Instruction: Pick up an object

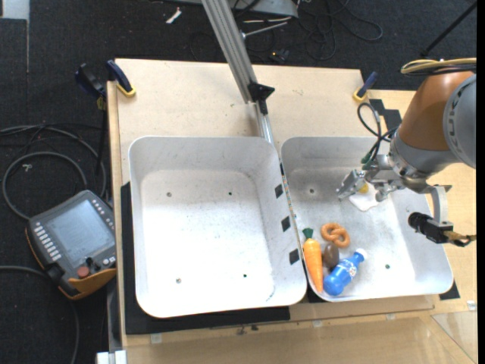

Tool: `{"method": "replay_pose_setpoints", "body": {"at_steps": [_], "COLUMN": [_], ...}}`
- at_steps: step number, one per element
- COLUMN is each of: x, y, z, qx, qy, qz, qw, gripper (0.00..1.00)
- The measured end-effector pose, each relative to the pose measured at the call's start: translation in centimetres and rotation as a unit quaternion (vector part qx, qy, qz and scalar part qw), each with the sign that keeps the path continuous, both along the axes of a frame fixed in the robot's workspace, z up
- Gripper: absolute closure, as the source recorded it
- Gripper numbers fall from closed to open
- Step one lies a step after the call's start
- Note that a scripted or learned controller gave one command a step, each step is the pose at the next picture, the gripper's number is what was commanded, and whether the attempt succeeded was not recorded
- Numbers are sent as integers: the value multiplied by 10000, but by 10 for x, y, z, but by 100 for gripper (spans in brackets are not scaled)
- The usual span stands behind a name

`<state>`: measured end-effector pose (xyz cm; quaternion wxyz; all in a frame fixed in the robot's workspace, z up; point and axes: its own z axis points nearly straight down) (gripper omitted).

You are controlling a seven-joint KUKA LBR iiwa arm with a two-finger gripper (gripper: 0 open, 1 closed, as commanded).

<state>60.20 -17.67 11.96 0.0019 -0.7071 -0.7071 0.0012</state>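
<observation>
Over the right bin (424, 275), my arm (436, 123) reaches in from the right edge, bent down with its orange band uppermost and the wrist tipped toward the bin's back half. I see the pincer (362, 186) low over a small pale object (364, 201) lying on the bin floor; whether its fingers are apart or together I cannot tell. Nearer the bin's front left corner I count four things bunched together: one carrot (312, 258), one pretzel (336, 234), one brown lump (330, 255) and one blue bottle (343, 272). Two bins sit on the surface (189, 105); the left bin (140, 203) lies beside the right.
</observation>
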Motion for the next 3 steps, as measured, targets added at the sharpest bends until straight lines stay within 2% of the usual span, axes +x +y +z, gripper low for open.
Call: {"method": "replay_pose_setpoints", "body": {"at_steps": [1,3], "x": [2,-1], "y": [0,-10], "z": [13,114], "qx": [-9,-17], "qy": [-30,-53], "qz": [2,11], "qw": [10000,10000], "gripper": [100,100]}}
